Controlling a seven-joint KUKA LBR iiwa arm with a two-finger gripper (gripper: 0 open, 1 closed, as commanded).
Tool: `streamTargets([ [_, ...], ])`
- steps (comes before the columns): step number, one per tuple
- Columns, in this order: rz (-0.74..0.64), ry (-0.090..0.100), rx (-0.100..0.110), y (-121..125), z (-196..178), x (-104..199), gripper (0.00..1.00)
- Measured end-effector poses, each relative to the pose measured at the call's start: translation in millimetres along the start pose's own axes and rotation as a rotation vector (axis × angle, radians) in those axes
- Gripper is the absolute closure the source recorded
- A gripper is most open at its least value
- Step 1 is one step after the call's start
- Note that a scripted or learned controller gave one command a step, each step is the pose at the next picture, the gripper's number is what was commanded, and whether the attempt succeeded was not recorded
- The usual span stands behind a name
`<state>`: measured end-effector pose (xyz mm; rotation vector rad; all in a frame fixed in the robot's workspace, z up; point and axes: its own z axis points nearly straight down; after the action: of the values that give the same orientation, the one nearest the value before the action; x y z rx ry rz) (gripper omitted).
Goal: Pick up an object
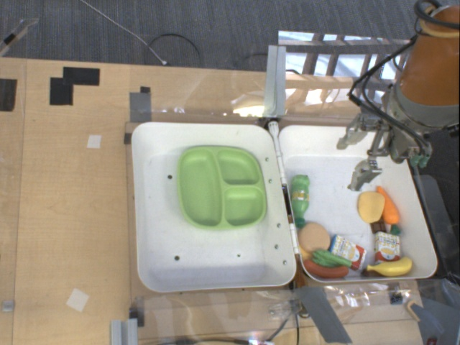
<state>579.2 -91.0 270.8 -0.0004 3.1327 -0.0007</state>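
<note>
Light wood bench, two shallow white bins [144, 214]: I see the two-finger gripper [363, 165] spread open, empty, over the right bin (approach step), next a descent onto the round yellow toy [371, 206].

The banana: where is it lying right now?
The banana lies in the near right corner of the right bin, just below a small carton and right of another carton.

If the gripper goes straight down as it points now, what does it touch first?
Probably the bare white floor of the right bin. The gripper points down just above and left of the round yellow piece, which lies close to that line. From this slanted view the depth is unclear, so it may graze that piece instead.
</note>
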Motion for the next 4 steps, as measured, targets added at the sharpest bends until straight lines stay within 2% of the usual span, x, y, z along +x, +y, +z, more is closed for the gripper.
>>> streamTargets([
  [1,-0.282,0.006,-0.003,-39.9,121.7,3.5,0.0],
  [2,-0.304,-0.01,0.003,-113.7,177.7,-16.8,0.0],
  [3,-0.316,-0.004,0.002,-114.2,181.0,25.0,0.0],
  [4,-0.323,-0.023,0.008,-112.7,165.3,18.3,1.0],
])
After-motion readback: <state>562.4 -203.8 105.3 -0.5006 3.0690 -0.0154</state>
